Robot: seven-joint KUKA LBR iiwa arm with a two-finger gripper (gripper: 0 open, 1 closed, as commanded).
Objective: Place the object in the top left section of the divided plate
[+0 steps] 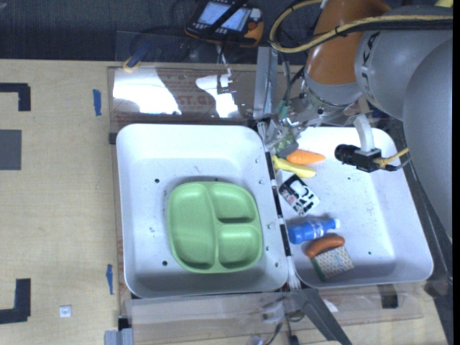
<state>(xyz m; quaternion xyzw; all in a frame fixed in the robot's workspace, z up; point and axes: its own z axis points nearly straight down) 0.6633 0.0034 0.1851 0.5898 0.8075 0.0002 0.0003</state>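
Note:
The green divided plate (213, 226) lies in the left white bin (136, 164), with nothing in its sections. My gripper (282, 136) hangs low over the far left corner of the right bin (388, 221), just above and left of an orange carrot (309, 156) and a yellow banana (293, 167). I see no object lifted clear of the bin. The carrot and banana lie touching each other right below the gripper's tip.
Further down the right bin's left side lie a black-and-white packet (297, 194), a blue bottle (311, 229), a red-brown sausage (324, 245) and a tan mesh pad (333, 261). The ridge between the bins (277, 214) runs beside them. The arm's grey body covers the upper right.

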